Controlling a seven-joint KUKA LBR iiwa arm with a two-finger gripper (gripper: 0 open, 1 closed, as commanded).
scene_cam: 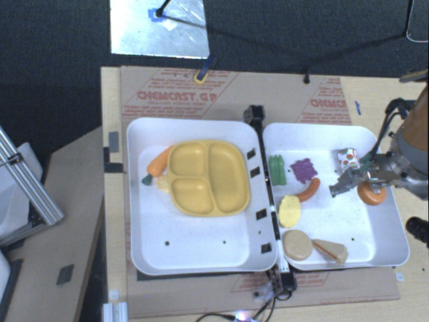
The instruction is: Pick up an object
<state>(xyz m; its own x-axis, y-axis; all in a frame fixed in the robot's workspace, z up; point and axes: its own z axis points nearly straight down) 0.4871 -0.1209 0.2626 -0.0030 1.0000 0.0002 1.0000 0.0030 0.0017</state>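
Observation:
The right bin (385,243) holds several toy foods: a green piece (277,169), purple grapes (303,169), a red-orange sausage (308,190), a pale yellow piece (289,210), a tan round bun (297,244) and a tan wedge (330,250). A small white patterned block (346,157) lies near the far right. An orange round piece (371,194) sits just below the wrist, partly covered by it. My gripper (343,182) reaches in from the right, low over the bin floor between the sausage and the orange piece. Nothing shows held in it.
The left bin (144,247) holds a yellow divided plate (203,177) with an orange carrot (159,161) at its left edge. Black clips (255,116) run along the divider between the bins. A shiny metal sheet (159,17) lies beyond the bench.

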